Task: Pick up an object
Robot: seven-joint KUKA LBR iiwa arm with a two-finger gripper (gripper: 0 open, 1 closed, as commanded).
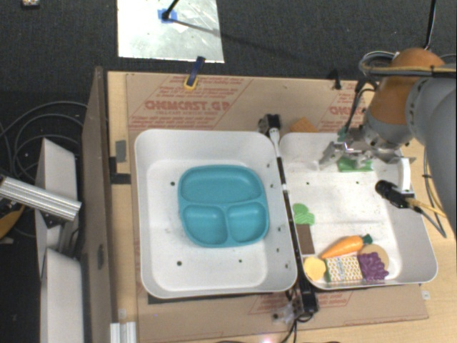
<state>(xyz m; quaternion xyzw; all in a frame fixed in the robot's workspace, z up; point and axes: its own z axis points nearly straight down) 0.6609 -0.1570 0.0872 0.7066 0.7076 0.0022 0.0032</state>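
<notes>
two shallow white plastic bins: the left bin (153, 213) bears a teal divided plastic tray (223, 204). the grey arm's gripper (348, 151) hangs in the right bin (421, 252), seemingly touching a small green block (355, 164); jaw state unclear. an orange toy carrot (343, 246) lies well apart.

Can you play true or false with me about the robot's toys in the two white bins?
1. The blue divided plate sits in the left bin. True.
2. The toy carrot lies on the blue plate. False: it lies in the right bin, near the front edge.
3. The purple grapes are beside the carrot. True.
4. The gripper is over the left bin. False: it is at the back of the right bin, by a green object.
5. The blue plate is full of food. False: its compartments look bare.
</notes>
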